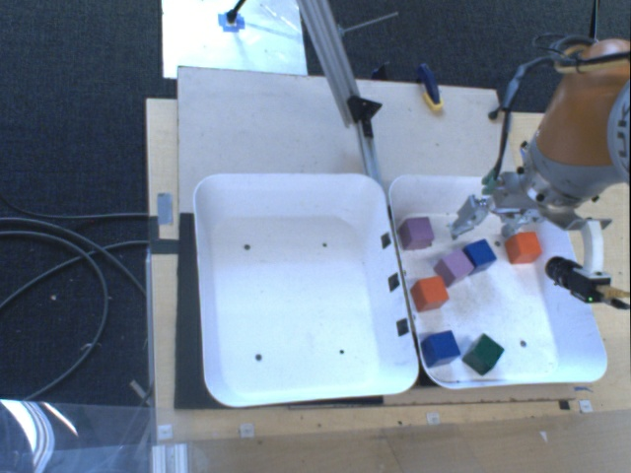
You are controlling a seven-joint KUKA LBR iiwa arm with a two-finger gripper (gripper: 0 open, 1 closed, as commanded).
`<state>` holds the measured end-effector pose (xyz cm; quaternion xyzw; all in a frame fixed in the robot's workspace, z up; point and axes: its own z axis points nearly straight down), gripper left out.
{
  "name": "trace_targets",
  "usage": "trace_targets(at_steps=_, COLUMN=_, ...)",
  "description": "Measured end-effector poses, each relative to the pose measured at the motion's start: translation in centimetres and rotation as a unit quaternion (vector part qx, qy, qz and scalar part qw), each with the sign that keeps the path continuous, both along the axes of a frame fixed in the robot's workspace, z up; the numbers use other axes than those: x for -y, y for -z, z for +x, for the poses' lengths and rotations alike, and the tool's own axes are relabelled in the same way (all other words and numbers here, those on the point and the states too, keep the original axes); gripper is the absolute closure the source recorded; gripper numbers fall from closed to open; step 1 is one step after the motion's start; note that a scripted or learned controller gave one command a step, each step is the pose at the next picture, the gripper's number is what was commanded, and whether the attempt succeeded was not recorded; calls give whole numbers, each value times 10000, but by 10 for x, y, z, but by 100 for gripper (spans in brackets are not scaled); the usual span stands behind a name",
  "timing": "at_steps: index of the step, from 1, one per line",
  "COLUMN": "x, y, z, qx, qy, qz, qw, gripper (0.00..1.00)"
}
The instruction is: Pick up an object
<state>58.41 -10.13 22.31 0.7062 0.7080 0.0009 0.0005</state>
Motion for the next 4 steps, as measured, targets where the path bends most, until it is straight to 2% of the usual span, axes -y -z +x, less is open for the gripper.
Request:
trace_targets(at_steps=1, x=14, y=-90, z=28, qx=54, qy=-15, qz=-17, qw=10000, gripper=0)
trace_targets(at_steps=2, x=-21, y=-110, z=-72, qx=2, qy=-19, qz=6, qw=10000, gripper=0)
trace_targets(at_steps=3, x=34, y=-108, z=-100, qx=3, qy=31, qz=-14, qw=10000, gripper=0)
trace_targets(at_steps=4, x=66, y=-139, z=-99, qx=20, qy=18, qz=-17, qw=10000, gripper=0)
